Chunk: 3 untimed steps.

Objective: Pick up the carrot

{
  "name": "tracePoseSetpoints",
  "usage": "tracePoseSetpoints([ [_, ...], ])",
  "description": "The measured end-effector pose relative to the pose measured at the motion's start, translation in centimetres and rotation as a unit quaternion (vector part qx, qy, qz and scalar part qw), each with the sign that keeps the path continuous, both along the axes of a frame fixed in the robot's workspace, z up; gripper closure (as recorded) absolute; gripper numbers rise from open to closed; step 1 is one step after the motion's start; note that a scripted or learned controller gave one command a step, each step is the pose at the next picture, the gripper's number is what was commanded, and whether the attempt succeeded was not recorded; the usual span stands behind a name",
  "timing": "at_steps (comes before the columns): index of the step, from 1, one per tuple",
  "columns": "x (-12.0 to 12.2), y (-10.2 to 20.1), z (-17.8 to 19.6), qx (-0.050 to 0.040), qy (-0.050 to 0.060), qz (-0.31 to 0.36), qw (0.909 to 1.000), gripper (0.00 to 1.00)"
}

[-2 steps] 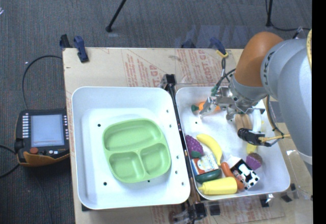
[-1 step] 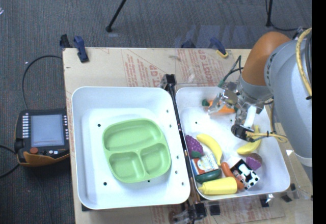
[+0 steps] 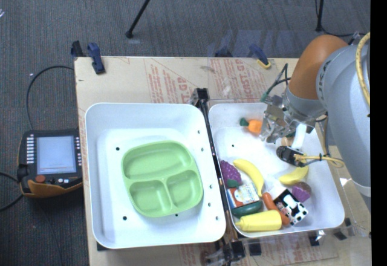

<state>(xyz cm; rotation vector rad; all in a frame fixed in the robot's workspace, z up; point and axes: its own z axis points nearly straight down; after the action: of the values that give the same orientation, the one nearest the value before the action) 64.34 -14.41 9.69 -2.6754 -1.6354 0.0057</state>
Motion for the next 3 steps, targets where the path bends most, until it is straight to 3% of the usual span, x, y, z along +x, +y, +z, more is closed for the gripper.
tracePoseSetpoints([
  [1,-0.02,0.01,-0.05,-0.0002,0.001,0.0,1.0,0.0],
  [2,-0.01,-0.03,0.92,0.0002,0.001,0.001,1.0,1.0],
  [3,-0.02,-0.02,0.88,0.0,0.001,0.002,1.0,0.0],
])
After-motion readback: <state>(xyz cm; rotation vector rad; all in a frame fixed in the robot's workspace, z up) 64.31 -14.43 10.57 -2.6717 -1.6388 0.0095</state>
